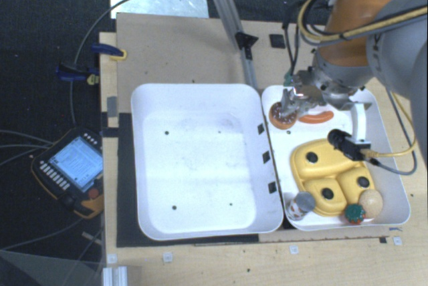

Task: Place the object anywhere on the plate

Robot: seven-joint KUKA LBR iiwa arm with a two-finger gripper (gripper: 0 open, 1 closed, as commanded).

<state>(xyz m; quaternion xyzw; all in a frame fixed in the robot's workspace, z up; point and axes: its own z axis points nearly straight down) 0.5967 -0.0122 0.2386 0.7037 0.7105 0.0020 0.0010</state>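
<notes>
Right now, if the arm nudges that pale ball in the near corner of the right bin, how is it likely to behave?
The pale ball looks round and smooth, so it would probably roll rather than slide. It sits against the yellow tray and near the bin wall, which would likely stop it soon. The green ball lies close beside it and might get knocked.

You've got two bins side by side on the table (180, 37): plate (331, 174) in the right bin (394, 208), donut (283, 117) behind it, left bin (194, 164) beside.
</notes>
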